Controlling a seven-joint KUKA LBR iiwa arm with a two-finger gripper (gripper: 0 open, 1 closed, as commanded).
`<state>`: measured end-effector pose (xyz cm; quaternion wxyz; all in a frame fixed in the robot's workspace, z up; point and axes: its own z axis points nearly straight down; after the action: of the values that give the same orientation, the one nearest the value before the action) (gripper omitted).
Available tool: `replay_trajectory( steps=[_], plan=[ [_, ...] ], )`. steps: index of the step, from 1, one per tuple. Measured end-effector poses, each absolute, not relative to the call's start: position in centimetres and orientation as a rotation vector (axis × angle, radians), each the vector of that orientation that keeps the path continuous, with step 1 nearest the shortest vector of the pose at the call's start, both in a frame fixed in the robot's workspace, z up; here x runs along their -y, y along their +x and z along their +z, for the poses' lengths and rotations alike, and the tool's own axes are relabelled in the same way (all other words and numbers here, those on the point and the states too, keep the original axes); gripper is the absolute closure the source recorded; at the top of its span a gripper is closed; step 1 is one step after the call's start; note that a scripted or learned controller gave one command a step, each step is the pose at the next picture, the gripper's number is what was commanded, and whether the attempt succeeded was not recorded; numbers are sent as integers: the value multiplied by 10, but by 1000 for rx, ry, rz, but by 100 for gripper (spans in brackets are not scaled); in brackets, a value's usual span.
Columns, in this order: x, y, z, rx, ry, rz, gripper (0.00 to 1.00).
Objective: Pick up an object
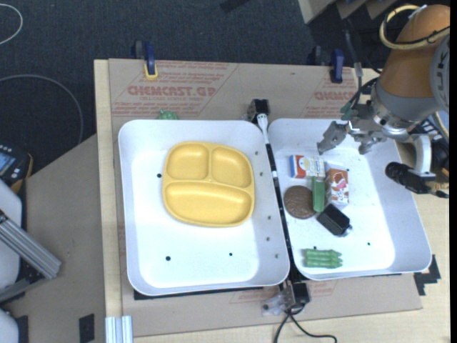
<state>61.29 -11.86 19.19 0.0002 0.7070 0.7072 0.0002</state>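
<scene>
Nearest the camera, green beans (322, 258) lie in the right bin (400, 252). Farther back cluster a brown disc (299, 201), black block (333, 219) and two small cartons (308, 166). My gripper (348, 138) hovers spread and empty beyond them; descending into that crowd, I might pinch two things or nudge them aside.

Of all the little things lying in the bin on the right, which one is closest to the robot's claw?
The small white, blue and red packet. It lies at the top of the cluster, just below the gripper. The brown disc, black block and green beans lie farther down.
</scene>
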Motion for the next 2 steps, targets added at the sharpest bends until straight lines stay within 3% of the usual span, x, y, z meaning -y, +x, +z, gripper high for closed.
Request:
replay_trajectory(
  steps=[2],
  plan=[
    [76,570,437,-2217,2210,14,0]
  ],
)
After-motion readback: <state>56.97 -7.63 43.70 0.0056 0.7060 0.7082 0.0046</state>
